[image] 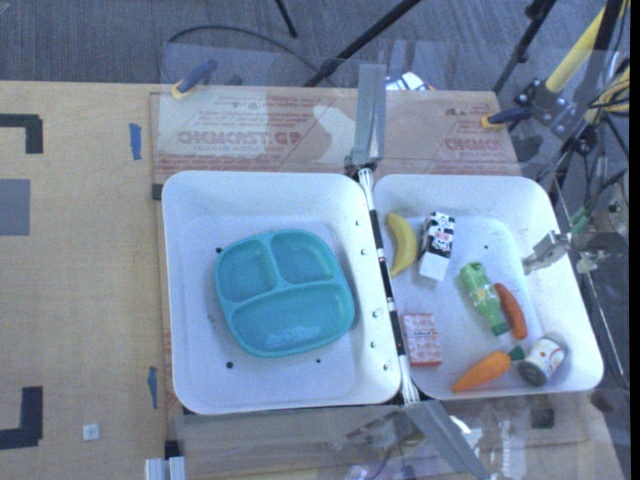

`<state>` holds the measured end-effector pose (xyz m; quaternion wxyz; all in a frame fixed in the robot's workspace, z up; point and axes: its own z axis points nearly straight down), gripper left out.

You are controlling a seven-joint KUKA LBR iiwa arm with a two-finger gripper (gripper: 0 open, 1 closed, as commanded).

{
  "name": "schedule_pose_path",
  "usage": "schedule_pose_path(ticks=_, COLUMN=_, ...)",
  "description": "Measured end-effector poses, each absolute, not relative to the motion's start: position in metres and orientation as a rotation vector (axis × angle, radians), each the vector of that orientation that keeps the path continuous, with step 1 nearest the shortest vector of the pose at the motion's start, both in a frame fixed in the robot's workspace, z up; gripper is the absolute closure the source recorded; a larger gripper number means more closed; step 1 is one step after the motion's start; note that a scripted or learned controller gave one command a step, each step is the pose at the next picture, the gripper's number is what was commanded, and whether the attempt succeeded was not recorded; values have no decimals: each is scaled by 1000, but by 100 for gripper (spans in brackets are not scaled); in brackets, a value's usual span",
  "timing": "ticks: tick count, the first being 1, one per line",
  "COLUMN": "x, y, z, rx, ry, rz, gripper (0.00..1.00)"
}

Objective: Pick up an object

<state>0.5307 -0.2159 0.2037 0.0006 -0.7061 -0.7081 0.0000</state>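
Two white bins sit side by side on the table (pixel 80 268). The left bin (pixel 190 368) has a blue plate (pixel 285 293) with three parts in it. The right bin (pixel 470 193) has all the small things.

In the right bin, a yellow banana (pixel 402 242) lies by the wall in the middle. A little milk box (pixel 437 245) with black spots is just beside it. A pink box (pixel 421 339) lies lower down. A green bottle (pixel 482 296) lies in the middle. A red long thing (pixel 511 311) lies right next to it, and they look like they touch. An orange carrot (pixel 484 371) and a little cup (pixel 541 360) lie at the bottom, close together.

A small grey part, which I think is the fingers (pixel 543 252), sits at the right edge of the right bin. It is too small and blurry, so I cannot tell if the fingers are open or closed. Nothing is in them that I can see.

The green bottle and the red long thing are the nearest things to pick up. They lie to the left of the fingers and a bit lower in the picture. Both point the same way, from top left to bottom right. I think a grab would work best across the thin side of one. They are so close together that the fingers may bump the other one.
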Motion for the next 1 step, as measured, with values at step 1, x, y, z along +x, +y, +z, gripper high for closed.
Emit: schedule_pose_path(ticks=1, x=593, y=-172, z=86, rx=-2045, ry=-2391, rz=-4, gripper=0)
